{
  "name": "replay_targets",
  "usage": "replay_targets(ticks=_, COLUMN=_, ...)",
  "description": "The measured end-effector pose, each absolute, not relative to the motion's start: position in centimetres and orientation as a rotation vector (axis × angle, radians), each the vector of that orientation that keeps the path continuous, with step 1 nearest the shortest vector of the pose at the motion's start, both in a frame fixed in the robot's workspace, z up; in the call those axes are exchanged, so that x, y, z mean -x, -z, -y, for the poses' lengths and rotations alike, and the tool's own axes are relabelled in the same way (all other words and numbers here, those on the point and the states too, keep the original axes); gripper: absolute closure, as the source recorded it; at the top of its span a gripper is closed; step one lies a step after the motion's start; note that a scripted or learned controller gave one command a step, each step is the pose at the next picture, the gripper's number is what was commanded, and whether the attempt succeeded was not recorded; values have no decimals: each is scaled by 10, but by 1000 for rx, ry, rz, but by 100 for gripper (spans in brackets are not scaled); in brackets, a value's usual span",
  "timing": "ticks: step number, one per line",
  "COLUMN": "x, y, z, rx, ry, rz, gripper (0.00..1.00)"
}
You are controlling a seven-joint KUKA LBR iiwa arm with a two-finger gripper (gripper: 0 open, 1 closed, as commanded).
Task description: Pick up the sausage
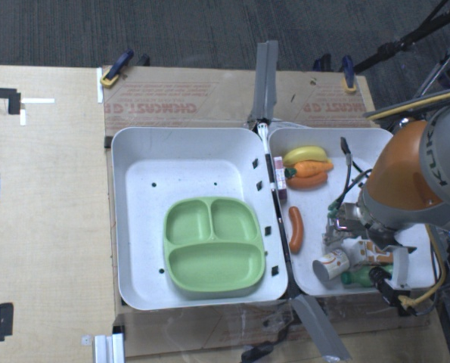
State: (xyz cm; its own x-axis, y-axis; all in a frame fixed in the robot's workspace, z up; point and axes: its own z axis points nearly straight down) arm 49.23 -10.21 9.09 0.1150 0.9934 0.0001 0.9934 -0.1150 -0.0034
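The sausage [295, 229], reddish-brown and slim, lies lengthwise on the floor of the right bin [315, 278], close to its left wall. My gripper [335, 229] hangs low in the same bin, a short way to the right of the sausage and apart from it. Nothing shows between the fingers, and the wrist and cables hide how they stand.
A banana [305, 154] and a carrot [312, 169] lie at the right bin's back. A small can [330, 266] and other packets [370, 255] sit under the arm near the front. The left bin [134, 165] holds a green divided plate [213, 244].
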Motion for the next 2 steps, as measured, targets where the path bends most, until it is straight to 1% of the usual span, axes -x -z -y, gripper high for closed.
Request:
replay_targets(ticks=1, x=-493, y=-91, z=102, rx=2343, ry=-2, rz=2089, gripper=0)
replay_targets(ticks=2, x=-552, y=-91, z=97, rx=2401, ry=-3, rz=2024, gripper=0)
